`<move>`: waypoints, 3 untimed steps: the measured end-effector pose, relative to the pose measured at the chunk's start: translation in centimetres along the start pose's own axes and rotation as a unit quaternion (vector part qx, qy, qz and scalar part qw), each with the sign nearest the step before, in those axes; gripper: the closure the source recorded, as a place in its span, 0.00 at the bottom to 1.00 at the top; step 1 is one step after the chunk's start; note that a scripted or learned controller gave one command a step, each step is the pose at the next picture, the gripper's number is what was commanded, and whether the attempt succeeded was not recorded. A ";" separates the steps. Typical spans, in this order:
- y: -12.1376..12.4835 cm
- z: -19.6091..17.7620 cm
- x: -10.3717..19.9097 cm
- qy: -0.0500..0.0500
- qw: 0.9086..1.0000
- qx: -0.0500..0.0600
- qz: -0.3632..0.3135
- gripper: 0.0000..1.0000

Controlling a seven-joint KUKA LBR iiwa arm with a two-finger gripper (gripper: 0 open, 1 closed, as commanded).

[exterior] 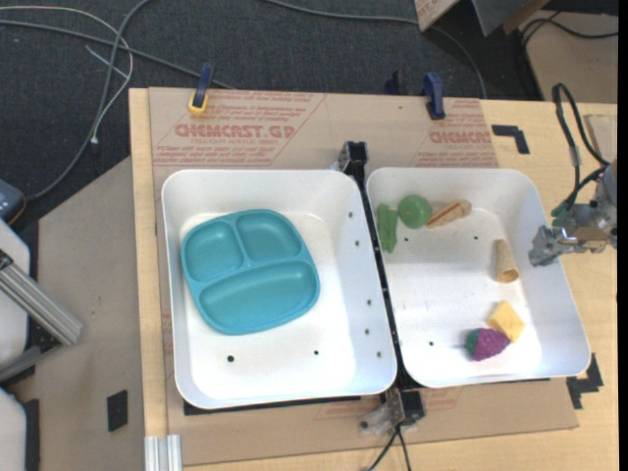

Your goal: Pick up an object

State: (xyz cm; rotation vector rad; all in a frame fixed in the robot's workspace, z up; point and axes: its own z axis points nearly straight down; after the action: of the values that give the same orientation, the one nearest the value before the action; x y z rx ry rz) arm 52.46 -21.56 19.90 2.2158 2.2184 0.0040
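Observation:
The right white bin (442, 287) holds several small toy foods. A green round piece (414, 209) and a green pod (388, 229) lie at its far left, beside an orange-tan stick (446, 213). A tan cylinder (504, 260) rests near the right wall. A yellow wedge (507, 319) touches a purple grape bunch (486, 343) at the front right. My gripper (548, 244) hangs over the bin's right rim, just right of the tan cylinder and apart from it. It holds nothing that I can see.
A teal divided plate (250, 270) lies in the left white bin (265, 366). Both bins sit on a cardboard sheet (294, 126) held by two blue clamps (203, 86) (433, 94). Cables (98, 47) trail on the dark floor behind.

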 end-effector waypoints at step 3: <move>4.0 -2.5 9.7 0.003 1.000 0.004 -0.002 1.00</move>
State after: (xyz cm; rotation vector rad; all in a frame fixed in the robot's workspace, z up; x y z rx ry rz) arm 56.44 -11.82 22.45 2.2172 2.2304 0.0015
